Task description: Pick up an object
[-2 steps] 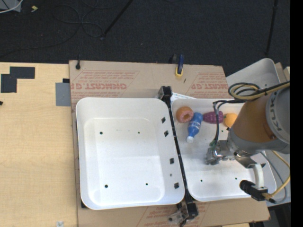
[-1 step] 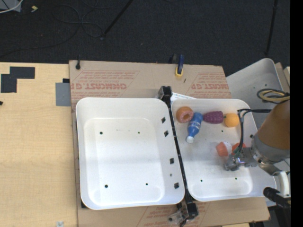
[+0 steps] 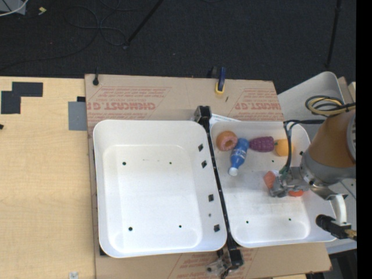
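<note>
1. The gripper (image 3: 281, 189) sits low in the right bin (image 3: 273, 231), at its right side, right on top of a red-orange piece (image 3: 269, 179). Whether it is open, closed or gripping that piece I cannot tell; the metal tip and the red bits blur together.
2. Another red patch (image 3: 296, 193) shows just right of the tip. It may be part of the same object or a separate one.
3. Candidate objects lie in the upper half of the right bin: a donut (image 3: 226, 140), a blue bottle (image 3: 238, 156) leaning just below it, a purple grape bunch (image 3: 261, 143) beside the bottle cap end, and an orange ball (image 3: 282, 147) near the arm (image 3: 331, 144).
4. The step in hand looks like a grasp on the red piece. To do it well, I would centre the tip over the piece, press down to the bin floor before squeezing, then lift straight up and slowly, since the piece looks small and flat and could slip out.
5. The other 4 objects lie well apart from the tip, so there is little risk of knocking them.
6. The left bin (image 3: 151, 185) plays no part in this step.
7. Hidden: the arm covers the bin's right wall, and the orange ball is partly behind a cable (image 3: 287, 150).
</note>
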Motion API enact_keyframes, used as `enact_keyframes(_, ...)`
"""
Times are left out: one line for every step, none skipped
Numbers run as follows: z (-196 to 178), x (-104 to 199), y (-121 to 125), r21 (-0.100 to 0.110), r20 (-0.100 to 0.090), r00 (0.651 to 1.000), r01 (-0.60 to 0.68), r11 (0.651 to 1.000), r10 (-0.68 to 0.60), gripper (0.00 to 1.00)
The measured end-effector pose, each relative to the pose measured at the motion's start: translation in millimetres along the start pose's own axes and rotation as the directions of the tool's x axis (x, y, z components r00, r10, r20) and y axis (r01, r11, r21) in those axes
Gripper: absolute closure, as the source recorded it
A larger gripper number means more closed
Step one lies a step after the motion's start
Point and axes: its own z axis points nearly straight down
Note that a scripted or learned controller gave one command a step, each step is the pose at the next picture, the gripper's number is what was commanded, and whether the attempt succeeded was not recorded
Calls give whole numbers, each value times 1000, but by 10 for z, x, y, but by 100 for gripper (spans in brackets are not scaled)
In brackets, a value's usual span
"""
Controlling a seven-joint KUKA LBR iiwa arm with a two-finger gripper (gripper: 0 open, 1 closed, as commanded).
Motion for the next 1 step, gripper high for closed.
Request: enact_keyframes(1, 149, 65, 0, 1, 1000, 0, 1000, 0, 100)
